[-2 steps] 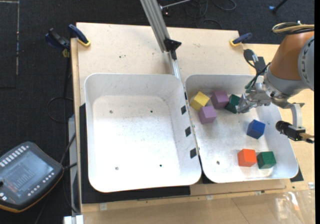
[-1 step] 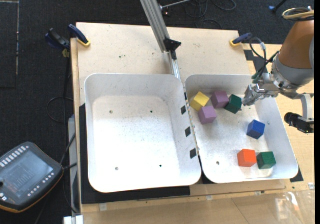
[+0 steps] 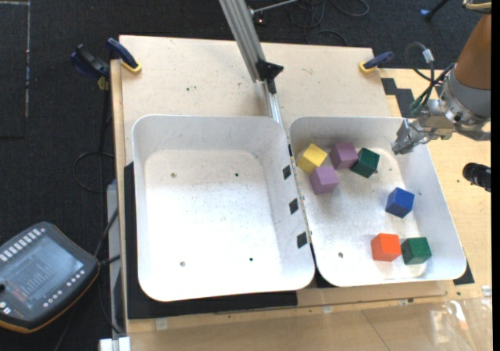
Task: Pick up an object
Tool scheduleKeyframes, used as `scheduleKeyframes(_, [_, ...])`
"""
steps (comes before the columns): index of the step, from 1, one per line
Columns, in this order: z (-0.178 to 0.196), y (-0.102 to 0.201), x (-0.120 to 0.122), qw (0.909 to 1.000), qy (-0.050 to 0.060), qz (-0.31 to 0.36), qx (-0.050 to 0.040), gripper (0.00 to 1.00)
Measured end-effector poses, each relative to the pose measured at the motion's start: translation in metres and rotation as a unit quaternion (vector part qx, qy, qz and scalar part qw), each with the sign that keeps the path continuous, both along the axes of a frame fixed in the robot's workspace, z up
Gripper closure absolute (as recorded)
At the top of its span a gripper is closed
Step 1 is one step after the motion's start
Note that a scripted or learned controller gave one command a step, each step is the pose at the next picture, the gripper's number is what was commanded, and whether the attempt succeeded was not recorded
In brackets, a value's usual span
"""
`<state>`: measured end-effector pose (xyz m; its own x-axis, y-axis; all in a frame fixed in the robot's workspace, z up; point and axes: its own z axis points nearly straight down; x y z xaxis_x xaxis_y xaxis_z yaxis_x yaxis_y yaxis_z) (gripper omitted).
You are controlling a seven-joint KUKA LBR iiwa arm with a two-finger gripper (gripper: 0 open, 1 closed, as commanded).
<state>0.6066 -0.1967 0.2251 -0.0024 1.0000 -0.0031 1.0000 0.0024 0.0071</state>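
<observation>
Six-plus cubes sit in the right bin (image 3: 437, 209): yellow (image 3: 313, 157), two purple, two green, blue (image 3: 400, 202), orange (image 3: 385, 247). Gripper (image 3: 406, 141) hangs over bin's upper right rim, w/ nothing between fingers; open or closed, can't tell. Risk: yellow/purple/green cluster is packed tight, so fingers may land on a neighbour & shove cubes. Orange touches green too.

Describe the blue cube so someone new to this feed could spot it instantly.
Look in the right-hand bin, which holds all the cubes. The blue cube sits alone near the bin's right wall, between the far cluster and the orange cube nearer the camera. It is the only blue one and touches nothing.
</observation>
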Motion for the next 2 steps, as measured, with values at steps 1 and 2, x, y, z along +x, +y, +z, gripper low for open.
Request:
scheduleKeyframes(1, [0.052, 0.000, 0.002, 1.0000, 0.000, 0.001, -0.0001, 1.00])
scheduleKeyframes(2, [0.055, 0.054, 0.016, 1.0000, 0.002, 0.003, 0.0017, 1.00])
